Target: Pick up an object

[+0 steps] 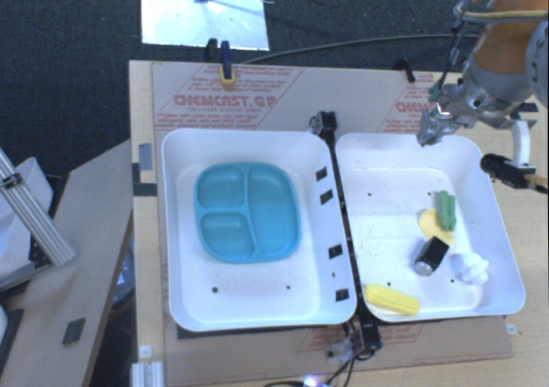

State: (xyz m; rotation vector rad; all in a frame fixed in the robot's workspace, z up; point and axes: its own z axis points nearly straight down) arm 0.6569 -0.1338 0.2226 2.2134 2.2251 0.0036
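End effector (pixel 426 131) above right bin's (pixel 390 154) far rim, apart from objects.

The right bin (pixel 390 196) lies open across its left and middle floor; a green piece (pixel 446 209), yellow lump (pixel 428 222), black cylinder (pixel 431 255), white lump (pixel 470 268) and yellow corn (pixel 392 299) crowd its right and near side.

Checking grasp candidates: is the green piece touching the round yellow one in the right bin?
Touching. Camera view shows the green piece overlapping the round yellow one's edge, no gap.
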